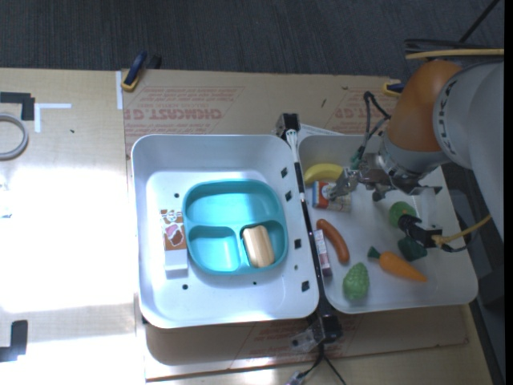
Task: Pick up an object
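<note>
My gripper (350,180) hangs low in the upper part of the right bin (449,291), under the grey wrist and orange band. It is just right of a yellow banana (322,172) and a small red and white can (323,193), close to or touching the can. Further down the right bin lie a reddish sausage (334,240), an orange carrot (400,266), a bumpy light green piece (356,282) and a green vegetable (401,212). I see nothing lifted off the bin floor.
The left bin (152,215) holds a teal divided plate (210,207) with a tan bread roll (258,245) in its right compartment, and a small printed box (174,237) beside it. A flat red packet (322,253) leans on the wall between the bins.
</note>
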Available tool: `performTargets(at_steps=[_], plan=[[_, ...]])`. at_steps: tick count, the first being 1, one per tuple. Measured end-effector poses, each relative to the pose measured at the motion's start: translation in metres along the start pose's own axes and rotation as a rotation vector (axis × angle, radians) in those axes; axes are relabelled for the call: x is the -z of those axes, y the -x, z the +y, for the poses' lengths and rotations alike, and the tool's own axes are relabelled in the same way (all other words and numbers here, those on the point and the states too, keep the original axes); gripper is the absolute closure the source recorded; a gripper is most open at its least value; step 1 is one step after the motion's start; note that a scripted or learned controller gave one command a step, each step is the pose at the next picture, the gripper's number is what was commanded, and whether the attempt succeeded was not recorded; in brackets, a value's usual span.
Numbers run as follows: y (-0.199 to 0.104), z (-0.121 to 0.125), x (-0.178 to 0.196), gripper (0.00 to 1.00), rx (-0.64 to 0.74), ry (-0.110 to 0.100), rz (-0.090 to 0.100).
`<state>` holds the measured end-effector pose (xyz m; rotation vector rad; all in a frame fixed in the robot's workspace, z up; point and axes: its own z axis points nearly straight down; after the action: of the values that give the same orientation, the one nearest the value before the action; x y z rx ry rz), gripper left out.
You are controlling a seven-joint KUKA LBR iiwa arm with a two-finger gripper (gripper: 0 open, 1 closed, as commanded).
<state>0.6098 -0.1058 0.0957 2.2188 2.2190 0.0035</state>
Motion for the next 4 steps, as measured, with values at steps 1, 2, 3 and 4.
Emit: performTargets(at_steps=[1, 2, 3, 4], plan=[[-0.013, -0.066, -0.003, 0.0, -0.003, -0.005, 0.001], [-0.012, -0.128, -0.003, 0.0, -0.003, -0.005, 0.001], [-0.003, -0.041, -0.003, 0.0, 0.0, -0.004, 0.0], [0.112, -0.021, -0.003, 0.0, 0.006, -0.006, 0.01]])
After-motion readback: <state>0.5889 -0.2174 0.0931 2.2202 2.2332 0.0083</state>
